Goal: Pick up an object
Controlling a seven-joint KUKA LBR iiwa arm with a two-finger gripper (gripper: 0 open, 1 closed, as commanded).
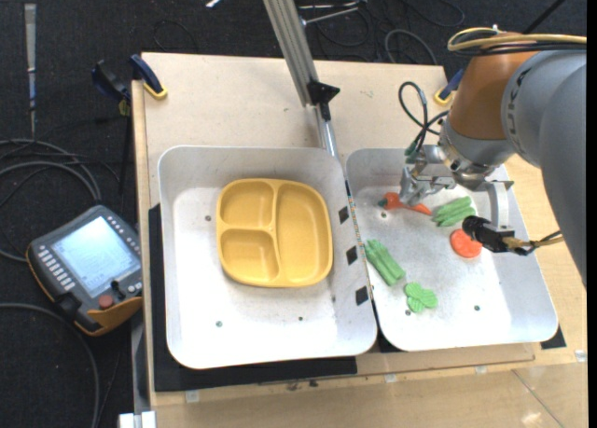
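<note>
Right now, hanging low over the right bin (pixel 522 319) with the gripper (pixel 417 195) just above the small orange carrot (pixel 403 202), lying long-ways left to right at its tips; finger state too hidden to tell.

A pale wooden desk (pixel 233 100) stands on a dark, carpet-like floor (pixel 65 6). Black cables (pixel 37 151) trail across the floor at left, near a teach pendant (pixel 89 268) with a lit screen. A grey metal pole (pixel 289 25) slants over the desk's far edge, and a blue-and-yellow clamp (pixel 140 76) grips its far-left corner.
</note>
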